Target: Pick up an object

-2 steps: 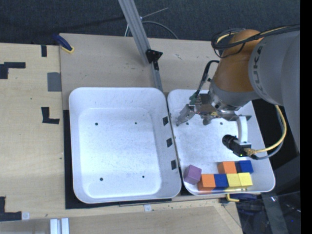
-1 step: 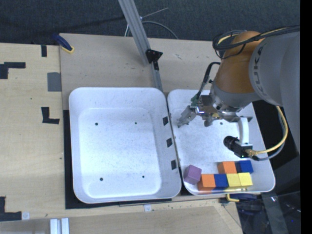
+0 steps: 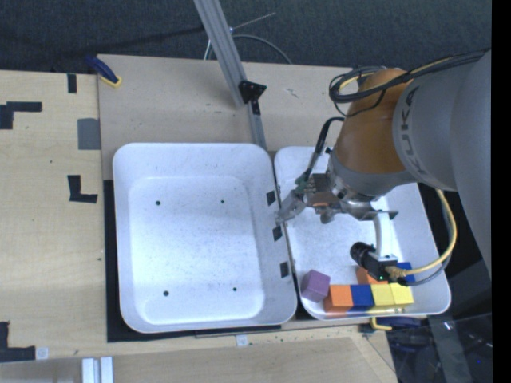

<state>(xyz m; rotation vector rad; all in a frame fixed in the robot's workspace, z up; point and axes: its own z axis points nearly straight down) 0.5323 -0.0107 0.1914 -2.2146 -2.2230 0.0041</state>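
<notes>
Claw (image 3: pixel 294 206) hangs over the right bin (image 3: pixel 415 214) near its left wall, grip state unclear. Blocks sit apart at the near edge: purple block (image 3: pixel 316 283), orange block (image 3: pixel 341 295), blue block (image 3: pixel 362 294), yellow blocks (image 3: pixel 391 294), so nothing is gripped.

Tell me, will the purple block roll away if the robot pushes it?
Probably not. The purple block looks flat-faced and boxy, so it should slide, not roll. It looks small and stiff, likely light. The orange block sits close beside it, so a push might nudge that too.
</notes>
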